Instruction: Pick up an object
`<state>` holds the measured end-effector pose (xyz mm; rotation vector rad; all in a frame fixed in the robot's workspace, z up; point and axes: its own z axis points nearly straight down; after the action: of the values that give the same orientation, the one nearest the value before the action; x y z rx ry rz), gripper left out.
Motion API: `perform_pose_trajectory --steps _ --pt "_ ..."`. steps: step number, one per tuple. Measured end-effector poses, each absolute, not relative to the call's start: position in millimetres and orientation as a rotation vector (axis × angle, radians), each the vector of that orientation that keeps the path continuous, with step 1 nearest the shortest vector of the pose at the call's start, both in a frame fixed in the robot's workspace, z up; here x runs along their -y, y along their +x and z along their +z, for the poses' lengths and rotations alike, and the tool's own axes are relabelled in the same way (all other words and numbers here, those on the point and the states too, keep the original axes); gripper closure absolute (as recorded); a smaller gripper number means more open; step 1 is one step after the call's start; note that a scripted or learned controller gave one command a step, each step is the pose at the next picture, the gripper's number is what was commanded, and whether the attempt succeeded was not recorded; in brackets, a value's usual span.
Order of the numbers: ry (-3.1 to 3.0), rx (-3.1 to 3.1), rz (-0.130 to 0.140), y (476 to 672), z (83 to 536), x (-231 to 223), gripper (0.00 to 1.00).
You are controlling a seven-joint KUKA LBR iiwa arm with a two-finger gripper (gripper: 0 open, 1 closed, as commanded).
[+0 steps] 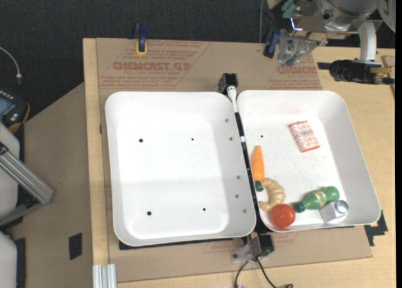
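The right bin (352,130) holds several things. A pink packet (304,136) lies toward its far side. An orange carrot (257,164) rests along the left wall. Near the front edge sit a tan curled piece (274,192), a red ball (283,216), a green bottle (319,198) on its side and a small silver can (335,210). My gripper (293,53) hangs high beyond the right bin's far edge, over the cardboard, well apart from every object. Nothing hangs below it.
The left bin (119,155) sits beside the right one, joined by a black strip (240,139). A blue clamp (141,39) grips the cardboard base at the far left. A grey rail (22,174) stands off the bench's left.
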<state>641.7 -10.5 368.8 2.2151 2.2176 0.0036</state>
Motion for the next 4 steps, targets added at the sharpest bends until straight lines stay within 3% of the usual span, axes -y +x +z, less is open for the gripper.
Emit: perform_pose_trajectory --steps 1,2,3,4 --pt "2.213 -2.219 0.005 640.3 380 9 1.0" --pt "2.208 -2.224 0.015 667.9 444 -49 1.0" --pt "2.229 -2.2 -0.003 665.8 452 84 1.0" --pt "2.204 -2.233 0.015 666.7 495 -42 1.0"
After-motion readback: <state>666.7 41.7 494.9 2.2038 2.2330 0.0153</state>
